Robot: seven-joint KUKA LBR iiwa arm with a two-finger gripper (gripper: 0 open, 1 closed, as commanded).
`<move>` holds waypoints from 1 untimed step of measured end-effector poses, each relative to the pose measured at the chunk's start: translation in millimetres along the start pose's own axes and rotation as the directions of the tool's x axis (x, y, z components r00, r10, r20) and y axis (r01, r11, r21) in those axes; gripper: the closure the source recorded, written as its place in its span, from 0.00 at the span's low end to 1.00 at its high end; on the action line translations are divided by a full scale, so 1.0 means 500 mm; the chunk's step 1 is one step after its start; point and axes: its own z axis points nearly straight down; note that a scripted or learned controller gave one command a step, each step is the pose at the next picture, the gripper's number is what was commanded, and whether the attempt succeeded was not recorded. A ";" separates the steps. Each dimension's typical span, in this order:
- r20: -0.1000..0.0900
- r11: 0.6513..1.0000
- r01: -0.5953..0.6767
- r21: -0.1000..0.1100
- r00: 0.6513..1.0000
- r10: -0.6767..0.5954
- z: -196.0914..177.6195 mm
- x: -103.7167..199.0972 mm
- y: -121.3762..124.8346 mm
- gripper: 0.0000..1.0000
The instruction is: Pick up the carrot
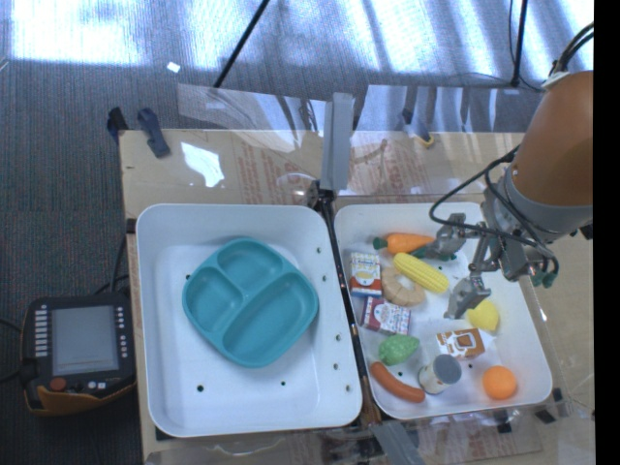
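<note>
A teal divided plate (250,301) lies in the left bin (155,356). The right bin (536,347) holds corn (420,272), an orange (500,383), a sausage (396,383) and small cartons. A pendant (79,350) sits left of the bench

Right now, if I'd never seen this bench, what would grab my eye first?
Probably the teal divided plate, lying alone in the left bin. Next, the right bin, crowded with toy food, the carrot near its far edge. The gripper hangs over that bin, beside a yellow corn cob.
</note>
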 end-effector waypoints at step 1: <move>-0.008 0.998 0.062 -0.003 0.998 -0.062 0.245 0.115 -0.117 0.00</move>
